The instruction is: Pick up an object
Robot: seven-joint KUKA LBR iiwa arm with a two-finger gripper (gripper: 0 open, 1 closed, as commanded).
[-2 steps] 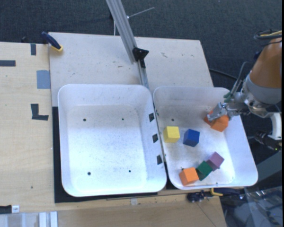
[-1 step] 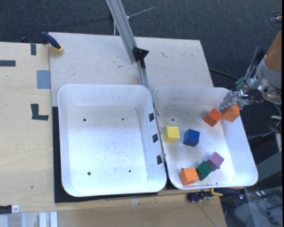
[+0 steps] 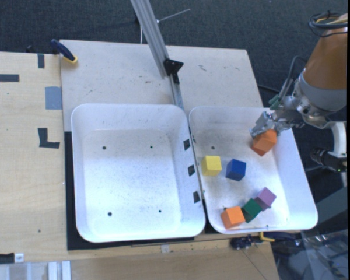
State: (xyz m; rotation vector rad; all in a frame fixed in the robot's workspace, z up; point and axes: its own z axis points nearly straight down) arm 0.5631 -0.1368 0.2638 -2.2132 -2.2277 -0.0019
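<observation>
Two shallow white bins sit side by side on the tabletop. The left bin and the right bin touch along their shared edge.

Six blocks are in view, all at the right bin. Five rest on its floor: one yellow cube near the left wall, one blue cube just beside it, and a tight cluster near the front wall made up of one orange cube, one green block touching it, and one purple block touching the green one. The sixth, an orange block, sits apart from the rest toward the bin's back right and is tilted.

The single arm reaches in from the right, its orange band above the grey wrist. The gripper hangs over the back right part of the right bin, and its fingers are closed around the top of the tilted orange block, which shows just below them.

One slanted metal rail crosses the tabletop behind the bins, and one blue and yellow tool lies near the back left corner.
</observation>
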